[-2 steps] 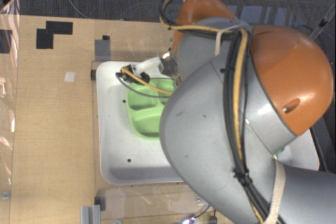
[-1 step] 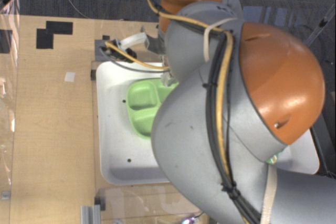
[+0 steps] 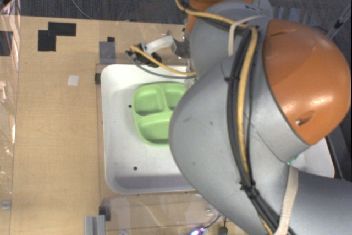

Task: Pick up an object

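A light green divided tray (image 3: pixel 153 113) lies flat in the left white bin (image 3: pixel 118 135), its right part hidden behind the arm. The big grey arm with orange joints (image 3: pixel 247 113) covers the right half of the view. Its wrist end with yellow cables (image 3: pixel 159 52) reaches over the bin's far rim, above the green tray. The fingertips are hidden by the arm's body.
The wooden bench (image 3: pixel 55 135) stretches to the left of the bin, with black markers (image 3: pixel 55 34) near its far edge. A small grey block (image 3: pixel 108 51) stands just beyond the bin's far left corner. A clear plastic wall (image 3: pixel 11 63) edges the bench at the far left.
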